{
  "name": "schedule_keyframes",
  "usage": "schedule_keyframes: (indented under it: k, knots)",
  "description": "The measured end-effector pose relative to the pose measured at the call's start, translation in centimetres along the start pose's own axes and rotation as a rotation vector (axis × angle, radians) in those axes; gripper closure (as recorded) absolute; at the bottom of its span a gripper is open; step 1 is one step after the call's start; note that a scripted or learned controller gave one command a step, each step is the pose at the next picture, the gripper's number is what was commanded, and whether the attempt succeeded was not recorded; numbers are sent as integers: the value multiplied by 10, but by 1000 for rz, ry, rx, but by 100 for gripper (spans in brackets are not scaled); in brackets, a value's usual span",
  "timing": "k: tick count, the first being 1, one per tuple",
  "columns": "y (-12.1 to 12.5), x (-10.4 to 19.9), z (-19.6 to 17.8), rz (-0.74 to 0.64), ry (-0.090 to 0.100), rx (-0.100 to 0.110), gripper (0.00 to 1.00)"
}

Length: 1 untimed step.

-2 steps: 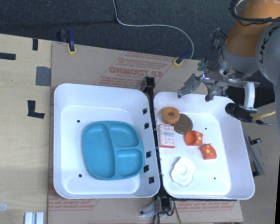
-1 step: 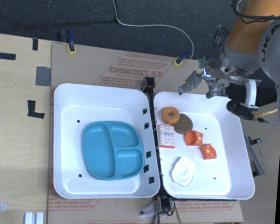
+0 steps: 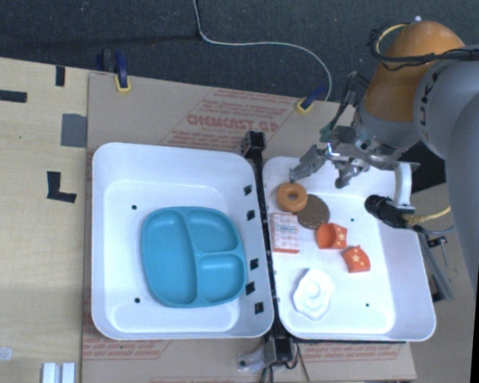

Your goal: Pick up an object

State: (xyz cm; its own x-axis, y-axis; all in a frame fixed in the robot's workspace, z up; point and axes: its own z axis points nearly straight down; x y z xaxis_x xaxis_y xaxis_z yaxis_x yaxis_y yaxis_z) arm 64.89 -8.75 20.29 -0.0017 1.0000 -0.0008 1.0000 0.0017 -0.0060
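**Nothing lifted yet**

You see the pincer [image 3: 329,163] hanging over the far edge of the right white plastic bin [image 3: 395,313], fingers spread, nothing between them. Just beside it lies the brown ring-shaped doughnut toy [image 3: 291,197], the likeliest target, touching a flat brown disc [image 3: 313,211]. Descent, closing and lift all remain. The teal divided tray [image 3: 194,255] sits in the left white bin [image 3: 121,168].
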Motion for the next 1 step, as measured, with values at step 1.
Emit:
schedule_keyframes:
  k: [1]
  knots:
    - [-4, -9, 51, 1, -1, 0, 0]
